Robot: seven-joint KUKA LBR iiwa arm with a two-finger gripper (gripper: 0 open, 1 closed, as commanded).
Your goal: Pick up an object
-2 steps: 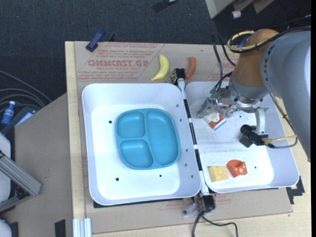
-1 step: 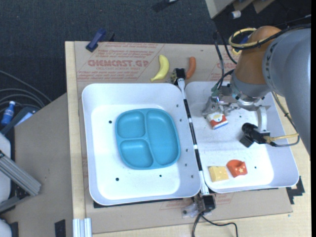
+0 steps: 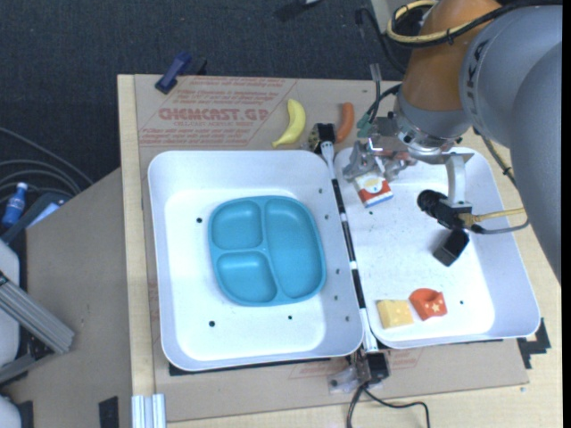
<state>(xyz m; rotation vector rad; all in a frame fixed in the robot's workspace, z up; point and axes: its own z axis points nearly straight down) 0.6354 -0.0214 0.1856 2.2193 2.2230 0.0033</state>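
Whether the hand point(image 3: 369, 160) is open cannot be told. The small red-and-white carton point(image 3: 376, 192) by it is judged light, stiff, graspable across its sides.

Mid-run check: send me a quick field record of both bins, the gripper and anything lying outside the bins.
left bin: blue divided plate in the middle
right bin: red and white box near the far left corner; yellow block and orange-red piece side by side at the near edge
gripper: over the right bin's far left corner, close to the red and white box
grasp: cannot tell whether anything is held
outside bins: banana and orange carrot-like piece on the board behind them
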